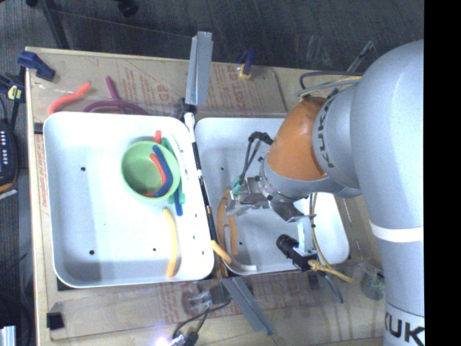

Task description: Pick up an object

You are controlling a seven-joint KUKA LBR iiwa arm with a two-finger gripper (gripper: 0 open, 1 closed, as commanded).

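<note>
Gripper [243, 202] low in right bin [216, 132], contact unclear.

Green bowl [148, 170] in the left bin — red, blue strips inside; yellow strip [173, 242] lies just below it.

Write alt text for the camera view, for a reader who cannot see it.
A grey arm with an orange band reaches from the right into the right white bin, its gripper low near the bin's left wall. The left white bin holds a green bowl with red and blue strips in it, and a yellow strip beside it.
</note>
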